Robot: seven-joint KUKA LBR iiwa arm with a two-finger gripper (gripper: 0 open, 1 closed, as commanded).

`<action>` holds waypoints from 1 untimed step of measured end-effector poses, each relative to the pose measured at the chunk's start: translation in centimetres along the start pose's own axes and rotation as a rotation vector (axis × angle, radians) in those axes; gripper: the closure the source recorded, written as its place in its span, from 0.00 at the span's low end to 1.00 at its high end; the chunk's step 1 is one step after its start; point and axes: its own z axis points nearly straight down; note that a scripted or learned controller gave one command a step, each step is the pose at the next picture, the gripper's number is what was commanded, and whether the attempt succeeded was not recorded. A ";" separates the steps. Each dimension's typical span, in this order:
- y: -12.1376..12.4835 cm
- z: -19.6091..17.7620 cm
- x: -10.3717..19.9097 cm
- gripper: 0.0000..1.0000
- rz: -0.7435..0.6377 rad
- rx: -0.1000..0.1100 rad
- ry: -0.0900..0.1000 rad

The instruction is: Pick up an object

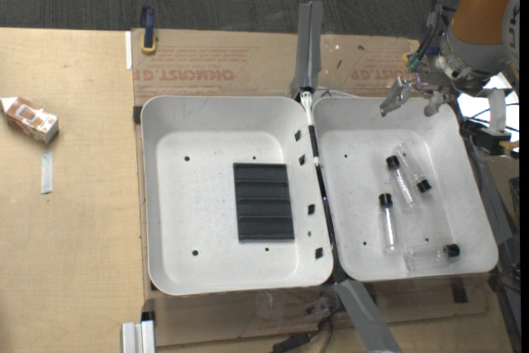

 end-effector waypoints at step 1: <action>-2.9 11.6 -5.6 0.00 -0.103 -0.002 0.000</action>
